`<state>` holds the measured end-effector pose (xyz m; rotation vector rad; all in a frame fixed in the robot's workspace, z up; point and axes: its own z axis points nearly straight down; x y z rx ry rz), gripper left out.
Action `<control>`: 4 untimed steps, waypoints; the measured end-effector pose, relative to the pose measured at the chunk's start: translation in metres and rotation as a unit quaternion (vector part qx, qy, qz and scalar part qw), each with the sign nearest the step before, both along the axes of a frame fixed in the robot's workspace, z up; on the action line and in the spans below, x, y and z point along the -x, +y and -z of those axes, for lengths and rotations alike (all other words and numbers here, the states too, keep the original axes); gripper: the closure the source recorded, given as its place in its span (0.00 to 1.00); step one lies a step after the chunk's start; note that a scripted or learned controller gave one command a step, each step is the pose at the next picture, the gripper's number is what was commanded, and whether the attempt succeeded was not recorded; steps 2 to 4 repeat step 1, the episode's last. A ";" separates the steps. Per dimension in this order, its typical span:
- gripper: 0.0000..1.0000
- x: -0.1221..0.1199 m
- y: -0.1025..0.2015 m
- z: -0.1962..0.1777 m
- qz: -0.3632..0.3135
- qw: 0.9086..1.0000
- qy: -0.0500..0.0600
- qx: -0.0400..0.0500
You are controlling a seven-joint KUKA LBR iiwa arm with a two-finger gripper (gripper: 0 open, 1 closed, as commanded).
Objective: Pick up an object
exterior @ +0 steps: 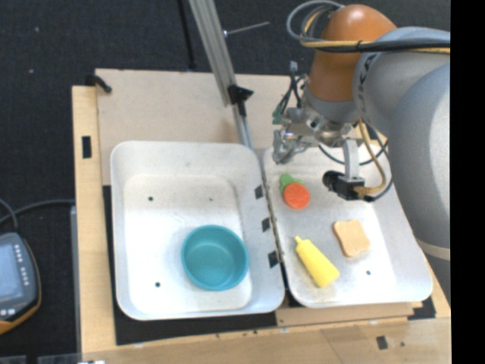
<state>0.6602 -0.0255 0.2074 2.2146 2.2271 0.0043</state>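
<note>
My arm [394, 89] hangs over the right bin [402, 279], gripper [284, 149] just above the carrot [295, 194]; can't tell its state. Bowl [215, 258] sits left. I'd guess the carrot's light, stiff and slick plastic, so I'd pinch mid-body.

Off to my bench's far side a slanted aluminium post [216, 51] rises over bare board [159, 105], and a dark carpet [76, 21] lies beyond. A handheld pendant [15, 275] with a screen sits at the floor's edge, cable [30, 207] trailing from it.
</note>
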 end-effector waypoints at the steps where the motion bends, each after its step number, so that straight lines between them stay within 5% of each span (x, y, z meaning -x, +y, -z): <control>1: 1.00 -0.005 0.058 -0.017 -0.001 1.000 0.000 0.000; 4: 1.00 -0.005 0.058 -0.017 -0.001 1.000 0.000 0.000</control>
